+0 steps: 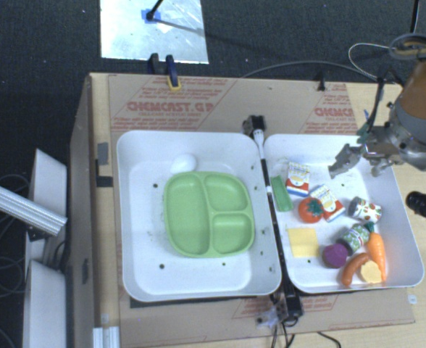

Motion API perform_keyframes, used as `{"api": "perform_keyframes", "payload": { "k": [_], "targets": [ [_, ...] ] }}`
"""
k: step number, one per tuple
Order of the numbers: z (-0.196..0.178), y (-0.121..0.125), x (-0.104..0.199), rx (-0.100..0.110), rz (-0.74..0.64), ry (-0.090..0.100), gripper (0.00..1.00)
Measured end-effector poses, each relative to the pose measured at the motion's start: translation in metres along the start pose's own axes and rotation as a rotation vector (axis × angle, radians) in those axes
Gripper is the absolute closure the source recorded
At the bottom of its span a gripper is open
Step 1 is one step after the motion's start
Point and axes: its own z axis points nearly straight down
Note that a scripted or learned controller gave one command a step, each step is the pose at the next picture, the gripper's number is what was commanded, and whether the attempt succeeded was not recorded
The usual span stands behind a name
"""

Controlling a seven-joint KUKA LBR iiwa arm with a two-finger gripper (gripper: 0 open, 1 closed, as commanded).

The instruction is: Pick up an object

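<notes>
While the green tray (208, 214) is sitting in the left bin (137, 187) and the toys are crowding the right bin (408, 259), the claw (358, 162), open and grasping nothing, is hovering above them and should be dropping squarely over the tomato (310, 209).

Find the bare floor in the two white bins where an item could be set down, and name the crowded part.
Free: the left bin floor around the green divided plate, mostly its upper strip and left margin; the right bin back strip below the gripper. Crowded: the right bin's middle and front right, from the tomato to the carrot.
</notes>
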Motion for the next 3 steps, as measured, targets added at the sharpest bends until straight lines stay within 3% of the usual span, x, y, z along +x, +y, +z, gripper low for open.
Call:
{"api": "perform_keyframes", "payload": {
  "k": [1,2,3],
  "targets": [
    [0.135,0.022,0.009,0.004,0.002,0.001,0.00],
    [0.182,0.058,0.001,-0.005,-0.001,0.001,0.00],
    [0.170,0.060,0.001,-0.009,-0.002,0.002,1.00]
  ]
}}
